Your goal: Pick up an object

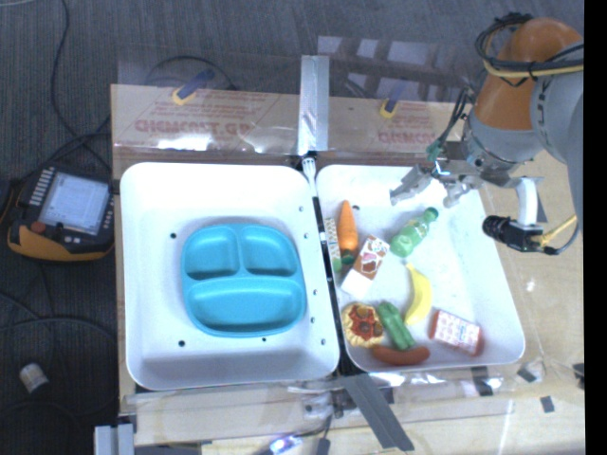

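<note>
The claw hangs over the right bin near its 12 o'clock edge, its fingers spread and pinching nothing. The green bottle lies just at 6 o'clock of it, apart. A carrot, banana and sausage lie there; labels on the small boxes are too blurred to read. The left bin holds a blue tray.
</note>
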